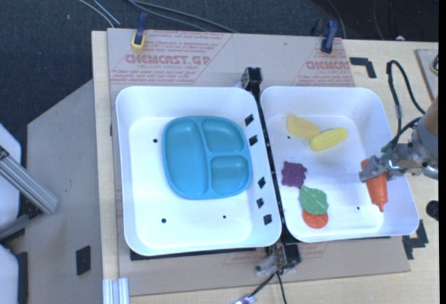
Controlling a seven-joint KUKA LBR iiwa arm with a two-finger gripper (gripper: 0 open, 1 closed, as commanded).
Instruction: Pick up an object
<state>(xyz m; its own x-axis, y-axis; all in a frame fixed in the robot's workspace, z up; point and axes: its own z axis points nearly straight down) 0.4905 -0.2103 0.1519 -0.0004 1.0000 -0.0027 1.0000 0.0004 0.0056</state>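
Observation:
My gripper [380,167] reaches in from the right over the right side of the right bin [348,97]. An orange carrot-like toy [378,194] with a red end lies directly under and against the gripper, pointing toward the bin's front. Whether the gripper has hold of it cannot be made out. Other objects in the same bin are a pale yellow piece [302,126], a yellow corn-like piece [329,138], a purple piece [293,173] and a green-and-red piece [314,206].
The left bin [139,226] holds a blue divided plate [207,156]. A black divider with clips runs between the bins. Cables lie along the bench's right side and beyond its far edge.

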